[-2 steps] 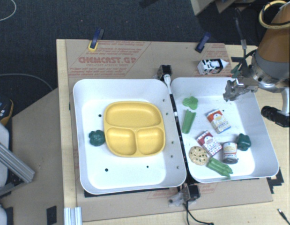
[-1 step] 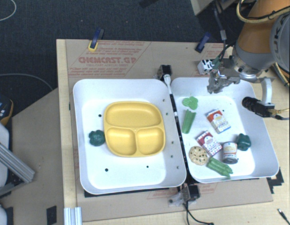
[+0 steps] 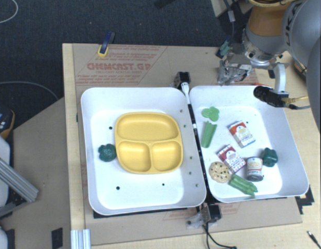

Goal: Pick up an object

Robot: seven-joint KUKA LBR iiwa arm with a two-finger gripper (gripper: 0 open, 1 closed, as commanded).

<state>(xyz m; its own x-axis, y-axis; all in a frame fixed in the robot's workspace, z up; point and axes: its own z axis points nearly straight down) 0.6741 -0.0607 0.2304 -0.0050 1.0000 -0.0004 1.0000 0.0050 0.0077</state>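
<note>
My gripper point(image 3: 233, 72) hangs over the far rim of the right bin point(image 3: 292, 139), above its back left corner and clear of every object. Nothing sits between its fingers. In the right bin lie a green pea pod point(image 3: 209, 129), a small red and white box point(image 3: 241, 133), a second red box point(image 3: 231, 158), a cookie point(image 3: 220, 171), a small can point(image 3: 254, 168), a dark green broccoli piece point(image 3: 269, 157) and a green bean point(image 3: 242, 185). The left bin point(image 3: 93, 118) holds a yellow divided plate point(image 3: 148, 141) and another dark green broccoli piece point(image 3: 107, 152).
The arm's grey body and orange band fill the top right corner. A black fitting point(image 3: 271, 95) juts over the right bin's far edge. A black clip point(image 3: 182, 80) sits between the bins at the back. A blue and yellow tool point(image 3: 105, 44) lies on the cardboard behind.
</note>
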